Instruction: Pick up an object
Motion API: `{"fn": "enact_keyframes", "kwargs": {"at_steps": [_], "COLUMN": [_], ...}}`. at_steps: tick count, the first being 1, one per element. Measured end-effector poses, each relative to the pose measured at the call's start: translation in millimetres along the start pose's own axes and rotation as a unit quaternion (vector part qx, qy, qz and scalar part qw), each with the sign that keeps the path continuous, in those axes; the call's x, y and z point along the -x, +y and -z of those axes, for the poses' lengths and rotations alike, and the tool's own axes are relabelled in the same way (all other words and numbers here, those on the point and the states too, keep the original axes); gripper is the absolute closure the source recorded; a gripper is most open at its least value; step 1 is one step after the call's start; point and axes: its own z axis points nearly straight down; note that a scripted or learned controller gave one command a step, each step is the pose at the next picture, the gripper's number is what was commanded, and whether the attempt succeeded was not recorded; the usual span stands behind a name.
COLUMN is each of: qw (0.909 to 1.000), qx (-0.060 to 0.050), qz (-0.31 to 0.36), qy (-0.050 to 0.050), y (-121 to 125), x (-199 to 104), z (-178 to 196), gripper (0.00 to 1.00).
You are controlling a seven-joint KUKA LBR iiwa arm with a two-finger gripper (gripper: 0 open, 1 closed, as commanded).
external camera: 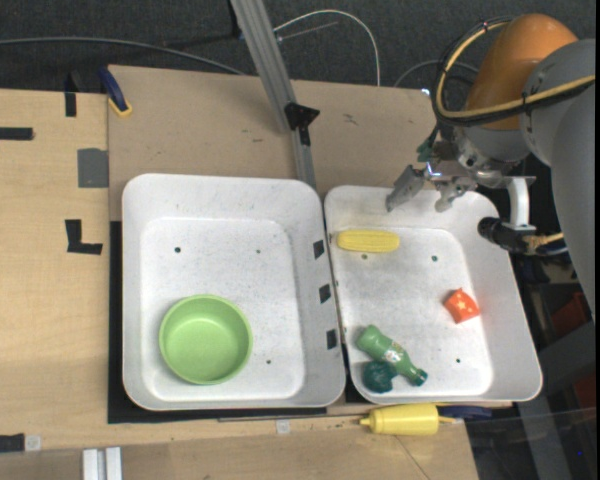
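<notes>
The claw (422, 196) hangs over the far rim of the right bin (500, 368), at about one o'clock from the middle of the view. Its two fingers (400, 192) are spread apart with nothing between them.

Just below the claw, at the bin's twelve o'clock, a yellow corn cob (368, 241) lies flat and crosswise. An orange block (461, 305) sits toward the bin's three o'clock side, well apart from the corn. At six o'clock a green bottle (390, 350) lies on its side, touching a dark teal piece (378, 375) just beside it.

A yellow bottle (404, 420) lies on the bench (40, 298), just outside the right bin's near rim.

In the left bin (140, 208), a green bowl (206, 339) stands upright at about seven o'clock.
</notes>
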Motion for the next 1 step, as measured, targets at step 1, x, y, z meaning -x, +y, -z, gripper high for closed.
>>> {"fn": "enact_keyframes", "kwargs": {"at_steps": [1], "qw": [1.0000], "qx": [0.000], "qz": [0.001], "qy": [0.001], "y": [-5.7], "x": [-7.2], "z": [-62.0], "gripper": [0.00]}}
